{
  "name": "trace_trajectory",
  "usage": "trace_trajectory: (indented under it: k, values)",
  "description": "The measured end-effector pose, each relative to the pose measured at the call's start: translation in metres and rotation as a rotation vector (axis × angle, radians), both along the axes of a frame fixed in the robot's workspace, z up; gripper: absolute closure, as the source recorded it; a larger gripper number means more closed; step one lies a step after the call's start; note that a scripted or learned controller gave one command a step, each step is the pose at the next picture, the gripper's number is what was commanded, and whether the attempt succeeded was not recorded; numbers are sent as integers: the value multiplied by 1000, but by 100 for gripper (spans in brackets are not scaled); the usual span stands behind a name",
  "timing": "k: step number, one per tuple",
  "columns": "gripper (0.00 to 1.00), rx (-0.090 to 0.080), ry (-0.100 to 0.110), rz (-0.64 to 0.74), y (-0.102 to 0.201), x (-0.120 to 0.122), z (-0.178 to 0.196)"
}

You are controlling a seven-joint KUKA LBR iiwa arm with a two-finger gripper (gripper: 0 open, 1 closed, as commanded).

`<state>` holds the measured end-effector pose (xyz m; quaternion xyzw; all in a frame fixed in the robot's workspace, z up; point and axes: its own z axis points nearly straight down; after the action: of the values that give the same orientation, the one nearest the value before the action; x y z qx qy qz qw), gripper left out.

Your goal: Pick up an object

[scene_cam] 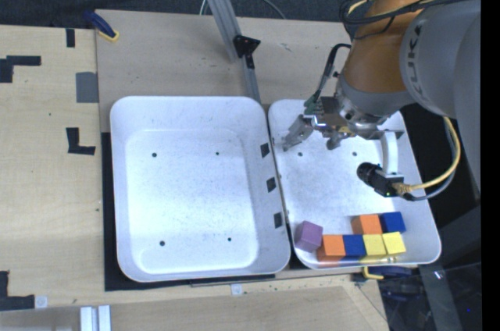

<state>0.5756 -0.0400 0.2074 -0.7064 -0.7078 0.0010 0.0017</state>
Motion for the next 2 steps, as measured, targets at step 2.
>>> trace_trajectory:
  k: [2]
  values:
    - [0, 1, -2, 5, 56, -1, -16]
